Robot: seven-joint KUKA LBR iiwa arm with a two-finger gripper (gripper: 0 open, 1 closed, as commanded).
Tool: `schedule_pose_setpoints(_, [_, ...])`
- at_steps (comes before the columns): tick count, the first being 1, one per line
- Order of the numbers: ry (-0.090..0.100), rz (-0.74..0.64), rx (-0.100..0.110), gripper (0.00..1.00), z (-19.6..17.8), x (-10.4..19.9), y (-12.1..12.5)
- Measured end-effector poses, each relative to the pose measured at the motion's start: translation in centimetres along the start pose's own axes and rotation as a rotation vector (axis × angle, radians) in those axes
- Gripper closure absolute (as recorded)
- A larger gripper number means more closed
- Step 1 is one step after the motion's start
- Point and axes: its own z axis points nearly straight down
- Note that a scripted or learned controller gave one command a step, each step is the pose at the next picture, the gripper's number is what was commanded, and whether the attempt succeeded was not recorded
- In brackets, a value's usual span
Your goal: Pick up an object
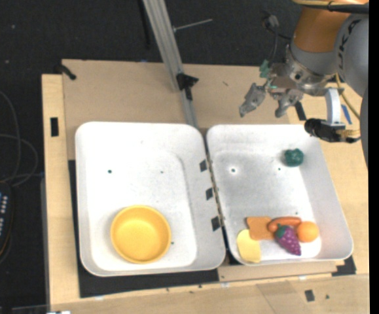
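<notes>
Two shallow white bins side by side on a tan bench: left bin [97, 149], right bin [254, 156]. Above the right bin's far edge, the grey arm [323, 25] with its orange band, reaching in from the right. Below it the gripper [266, 103], fingers spread apart and nothing between them, poised high over the bin's far rim and apart from every object. In the left bin's near part, a yellow bowl [141, 233], upright, alone there. In the right bin, a cluster packed into the near corner: a pale yellow piece [249, 246] at the near wall, an orange slab [258, 226] just behind it, purple grapes [289, 240], an orange fruit [307, 231] and a small carrot-like piece [285, 222], all touching or nearly so. Well apart from them, near the right wall, a small dark green object [294, 157], too small to identify. Judged as the approach step, no target yet committed. Next move likely calls for descending onto one item; the green object sits nearest and stands free, while the crowded corner risks a glancing, multi-object grasp.
</notes>
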Motion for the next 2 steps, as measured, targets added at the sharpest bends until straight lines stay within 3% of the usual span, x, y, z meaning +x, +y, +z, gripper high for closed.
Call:
schedule_pose_setpoints(1, [-0.001,0.000,0.000,0.00,0.0,0.0,0.0])
schedule_pose_setpoints(2, [-0.001,0.003,0.005,0.00,4.8,0.3,-0.9])
